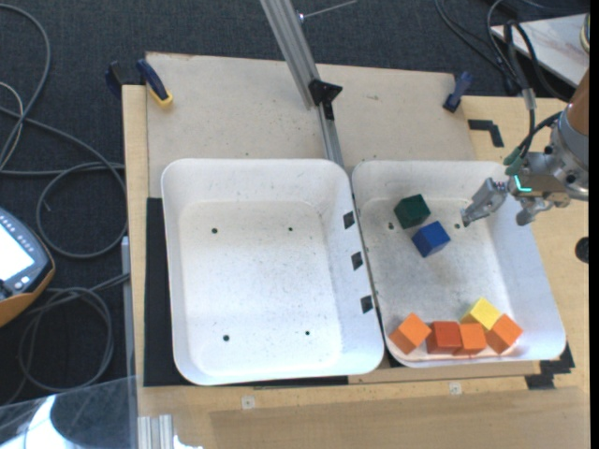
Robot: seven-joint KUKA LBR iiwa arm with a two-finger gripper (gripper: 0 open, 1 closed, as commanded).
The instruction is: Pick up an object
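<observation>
Grey pincer: the gripper (505,204) hung over the upper right part of the right bin (538,279), its two fingers spread apart with nothing between them.
Fingers: one finger (482,201) pointed left toward the blocks, the other (535,209) sat near the bin's right wall.
Arm: it came in from the right edge, with a dark cable looping above the wrist.
Nearest blocks: a green block (411,210) lay left of the gripper, apart from it, and a blue block (430,238) sat just below the green one, touching or nearly touching it.
Far blocks: along the bin's near rim stood a row of an orange block (409,333), a red-orange block (445,336), another orange block (472,337), a yellow block (485,312) and one more orange block (504,332), packed close together.
Left bin: the left bin (187,185) lay beside the right one, their rims meeting in the middle.
Bench: a wooden board (234,110) carried both bins, with a metal rail (290,36) slanting up from its back edge.
</observation>
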